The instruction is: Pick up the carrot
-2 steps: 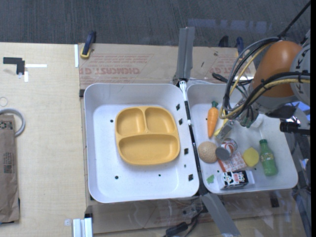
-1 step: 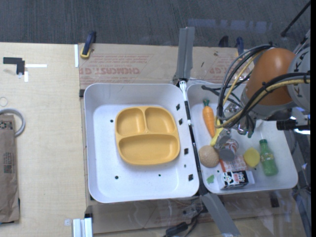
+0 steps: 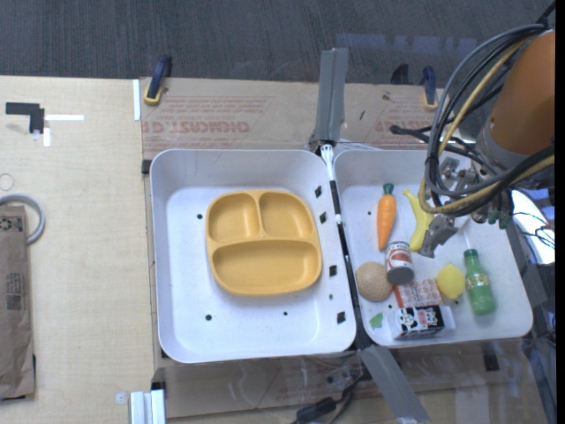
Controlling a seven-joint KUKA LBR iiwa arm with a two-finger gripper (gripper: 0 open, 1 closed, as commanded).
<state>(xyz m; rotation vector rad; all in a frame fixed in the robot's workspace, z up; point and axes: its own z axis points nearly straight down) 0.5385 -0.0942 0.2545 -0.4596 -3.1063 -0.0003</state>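
Carrot [image 3: 386, 219] lies unheld — pincer [image 3: 437, 237] state unclear; cardboard [image 3: 212, 113] reads "CHEMCAST".

Orange carrot [image 3: 386, 221] with green top. Yellow banana [image 3: 417, 219], yellow lemon [image 3: 450, 282], green bottle [image 3: 479, 283]. Tan round fruit [image 3: 373, 282]. Can [image 3: 400, 262] with red-and-white label. Black-and-white carton [image 3: 418, 318]. Mustard-yellow 3-compartment plate [image 3: 263, 241]. 2 white bins [image 3: 177, 263]. Light wood worktop [image 3: 79, 237].

The grey arm enters from the upper right of the frame — orange band topmost, black and yellow cables looping round the wrist. Its gripper [image 3: 435, 234] points down-left at centre right, finger spacing unclear.
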